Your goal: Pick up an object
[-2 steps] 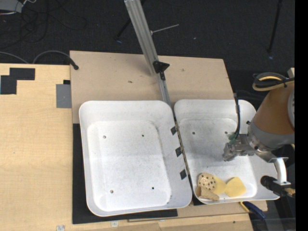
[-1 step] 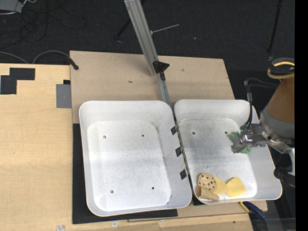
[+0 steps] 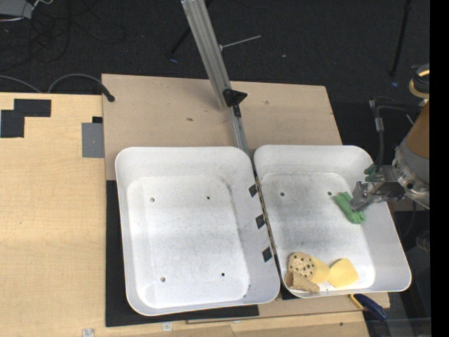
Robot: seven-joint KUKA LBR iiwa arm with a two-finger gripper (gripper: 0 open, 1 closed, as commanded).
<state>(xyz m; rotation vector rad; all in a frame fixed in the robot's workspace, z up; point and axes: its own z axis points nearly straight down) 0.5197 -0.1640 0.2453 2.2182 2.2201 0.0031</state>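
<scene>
The green object (image 3: 349, 207) lies near the right bin's (image 3: 295, 161) far right wall, the gripper (image 3: 361, 196) at its upper end; the fingers' opening cannot be told. A glancing, off-centre grasp could be made there, letting it slip.

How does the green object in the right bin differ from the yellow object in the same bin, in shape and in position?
The green object is long and narrow, while the yellow object is short and rounded. The green object lies near the bin's right wall, right by the tool; the yellow object lies at the near edge, far from the tool, beside a speckled tan piece. Both rest on the floor of the right bin.
</scene>
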